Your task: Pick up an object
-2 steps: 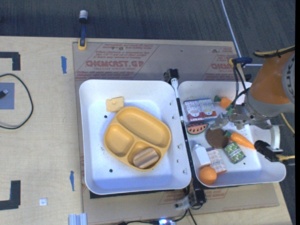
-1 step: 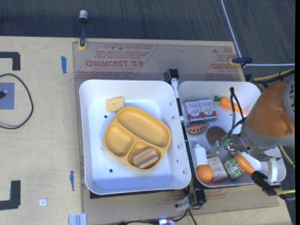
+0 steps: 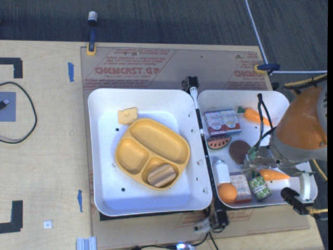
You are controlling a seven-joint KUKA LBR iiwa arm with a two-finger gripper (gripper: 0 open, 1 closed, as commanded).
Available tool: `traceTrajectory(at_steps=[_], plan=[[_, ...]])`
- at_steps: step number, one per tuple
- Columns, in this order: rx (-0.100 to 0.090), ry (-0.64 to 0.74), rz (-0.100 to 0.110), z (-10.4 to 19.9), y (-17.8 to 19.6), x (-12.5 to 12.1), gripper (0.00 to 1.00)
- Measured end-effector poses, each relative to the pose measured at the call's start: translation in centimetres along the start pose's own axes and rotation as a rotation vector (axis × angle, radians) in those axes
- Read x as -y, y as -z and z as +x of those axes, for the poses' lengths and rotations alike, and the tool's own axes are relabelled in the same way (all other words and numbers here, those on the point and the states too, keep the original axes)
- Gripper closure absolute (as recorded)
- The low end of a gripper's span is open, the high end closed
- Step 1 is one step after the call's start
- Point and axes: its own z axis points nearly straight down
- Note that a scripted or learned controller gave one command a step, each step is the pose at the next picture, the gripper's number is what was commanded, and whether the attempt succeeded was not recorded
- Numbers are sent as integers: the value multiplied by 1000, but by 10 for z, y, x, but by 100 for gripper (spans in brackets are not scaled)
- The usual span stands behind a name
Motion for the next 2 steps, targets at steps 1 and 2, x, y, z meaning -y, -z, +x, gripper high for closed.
traceTrajectory(at_steps=[1, 2], plan=[[-2, 4, 6, 28, -8, -60, 100], [-1, 4, 5, 11, -11, -124, 100]])
